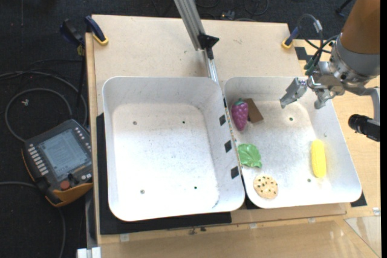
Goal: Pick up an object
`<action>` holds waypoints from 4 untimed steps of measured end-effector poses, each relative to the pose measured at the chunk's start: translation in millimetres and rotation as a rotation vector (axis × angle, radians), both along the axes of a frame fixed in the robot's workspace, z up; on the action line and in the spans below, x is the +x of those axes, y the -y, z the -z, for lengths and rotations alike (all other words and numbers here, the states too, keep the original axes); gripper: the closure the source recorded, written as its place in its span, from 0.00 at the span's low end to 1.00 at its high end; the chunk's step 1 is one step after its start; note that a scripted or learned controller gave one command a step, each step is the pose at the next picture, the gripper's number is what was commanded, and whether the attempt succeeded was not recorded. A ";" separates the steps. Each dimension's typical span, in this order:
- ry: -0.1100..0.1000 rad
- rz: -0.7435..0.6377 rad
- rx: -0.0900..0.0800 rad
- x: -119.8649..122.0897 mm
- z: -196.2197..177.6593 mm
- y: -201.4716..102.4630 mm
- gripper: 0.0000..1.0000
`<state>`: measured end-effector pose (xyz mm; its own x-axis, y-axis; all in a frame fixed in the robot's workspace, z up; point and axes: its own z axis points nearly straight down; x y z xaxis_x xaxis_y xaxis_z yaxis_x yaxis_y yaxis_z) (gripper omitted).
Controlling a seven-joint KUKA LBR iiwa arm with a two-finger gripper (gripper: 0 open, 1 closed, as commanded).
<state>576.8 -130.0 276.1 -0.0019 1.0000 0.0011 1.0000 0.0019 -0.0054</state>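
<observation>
Right white shallow bin: purple grape bunch, brown block, green leaf, cookie, yellow corn cob. Hand spread wide, holding nothing.

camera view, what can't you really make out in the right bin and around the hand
- Brown block: partly covered by the purple grape toy, so its full shape is unclear.
- Green leafy toy: too small to tell what it is.
- Cookie: its dots are too fine to read.
- Hand: above the right bin, nothing between its fingers; its height over the floor cannot be judged.
- Arm: cut off by the right edge.
</observation>
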 end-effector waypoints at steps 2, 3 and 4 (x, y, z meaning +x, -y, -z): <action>-0.002 0.003 0.000 -2.8 61.8 0.4 0.00; 0.006 0.003 -0.001 -0.7 102.6 -2.0 0.00; -0.001 0.002 0.000 0.0 165.1 -8.3 0.00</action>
<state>576.8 -121.8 111.1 0.0004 1.0000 0.0012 1.0000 -0.0004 -0.0064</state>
